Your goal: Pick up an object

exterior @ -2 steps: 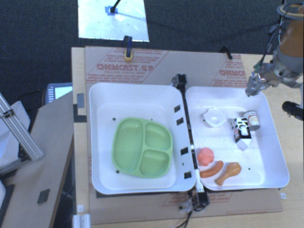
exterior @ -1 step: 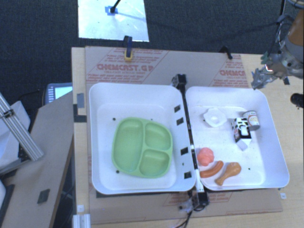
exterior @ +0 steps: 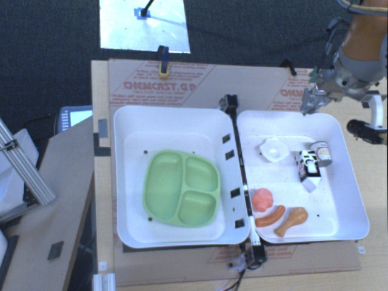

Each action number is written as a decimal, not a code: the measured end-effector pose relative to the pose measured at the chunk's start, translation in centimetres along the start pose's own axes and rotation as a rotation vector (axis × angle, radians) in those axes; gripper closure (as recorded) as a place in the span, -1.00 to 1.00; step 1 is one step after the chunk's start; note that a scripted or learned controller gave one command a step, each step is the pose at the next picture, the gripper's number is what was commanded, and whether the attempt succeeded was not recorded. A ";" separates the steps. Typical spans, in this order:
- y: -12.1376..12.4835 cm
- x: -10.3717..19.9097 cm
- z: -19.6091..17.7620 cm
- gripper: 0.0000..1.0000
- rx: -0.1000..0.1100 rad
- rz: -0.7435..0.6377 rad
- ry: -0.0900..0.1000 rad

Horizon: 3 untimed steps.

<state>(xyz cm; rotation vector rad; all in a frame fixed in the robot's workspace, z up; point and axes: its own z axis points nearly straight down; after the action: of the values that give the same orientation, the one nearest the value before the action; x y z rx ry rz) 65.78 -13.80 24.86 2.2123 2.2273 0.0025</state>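
- The gripper (exterior: 310,102) hangs over the right bin's (exterior: 345,156) far rim; whether it's open or closed, I cannot tell.
- Targets wait below: a small can (exterior: 321,153) touching a carton (exterior: 308,167), with a cup (exterior: 274,150) nearby.
- Best bet, I'd say: descend straight onto one clear item.

Two shallow white plastic bins sit side by side on the bench, a left bin (exterior: 124,180) and a right bin (exterior: 348,180). The left one holds one pale green plastic tray with three compartments (exterior: 180,188). The right one holds six items: one small white bowl (exterior: 274,150), one small grey can (exterior: 321,153), one black-and-white carton (exterior: 308,168), one pink peach-like ball (exterior: 262,199), one orange-red sausage (exterior: 270,216) and one tan drumstick (exterior: 291,220).
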 end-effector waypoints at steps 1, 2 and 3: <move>-0.6 5.8 1.1 1.00 0.002 -0.002 0.001; -1.0 11.0 2.2 1.00 0.002 -0.001 0.001; -0.2 16.2 2.8 1.00 0.000 -0.002 0.001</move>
<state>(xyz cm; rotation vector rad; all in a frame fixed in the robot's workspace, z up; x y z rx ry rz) 65.51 2.37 22.03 2.2108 2.2301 0.0042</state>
